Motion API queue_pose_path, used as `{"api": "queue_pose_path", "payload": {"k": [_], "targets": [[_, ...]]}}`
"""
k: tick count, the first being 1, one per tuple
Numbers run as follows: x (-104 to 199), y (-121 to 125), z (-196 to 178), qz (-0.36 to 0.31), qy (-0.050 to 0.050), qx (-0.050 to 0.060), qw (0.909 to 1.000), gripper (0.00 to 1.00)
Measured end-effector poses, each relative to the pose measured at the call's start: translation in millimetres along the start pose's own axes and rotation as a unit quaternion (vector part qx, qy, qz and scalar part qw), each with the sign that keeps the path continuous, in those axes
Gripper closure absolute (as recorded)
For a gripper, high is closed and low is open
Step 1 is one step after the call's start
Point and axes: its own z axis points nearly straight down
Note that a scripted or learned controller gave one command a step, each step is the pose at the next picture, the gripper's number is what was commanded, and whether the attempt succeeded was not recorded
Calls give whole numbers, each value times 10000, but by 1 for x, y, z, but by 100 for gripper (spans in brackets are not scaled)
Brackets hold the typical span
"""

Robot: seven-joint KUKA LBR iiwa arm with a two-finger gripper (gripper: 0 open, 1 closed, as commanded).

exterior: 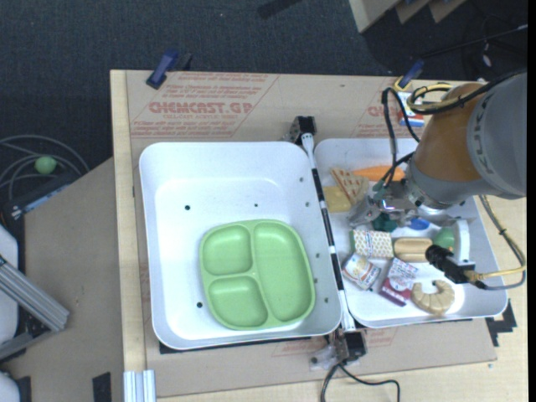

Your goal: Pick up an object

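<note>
Reaching into the right bin [494, 308], your hand [381, 210] low among the toy food [394, 254], its grip hidden from you, green tray [255, 273] in the left bin [167, 224] beside it

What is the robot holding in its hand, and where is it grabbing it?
It cannot be told. The gripper is down among the toy food in the right bin, hidden under the arm.

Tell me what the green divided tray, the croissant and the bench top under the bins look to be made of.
Green divided tray: likely moulded plastic, matte, uniform colour with soft rounded ridges.
Croissant: probably a plastic toy, smooth with a slight sheen.
Bench top: seems a board covered in brown protective paper, flat, dull and printed with red lettering.
</note>
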Motion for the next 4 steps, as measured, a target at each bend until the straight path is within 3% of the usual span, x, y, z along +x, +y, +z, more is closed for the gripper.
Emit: {"api": "queue_pose_path", "payload": {"k": [1, 2, 3, 4], "targets": [[-7, -33, 0, 8, -4, -2, 10000, 0], [-7, -4, 0, 4, -9, -17, 10000, 0], [-7, -3, -10, 7, -14, -26, 10000, 100], [69, 5, -120, -3, -2, -23, 10000, 100]]}}
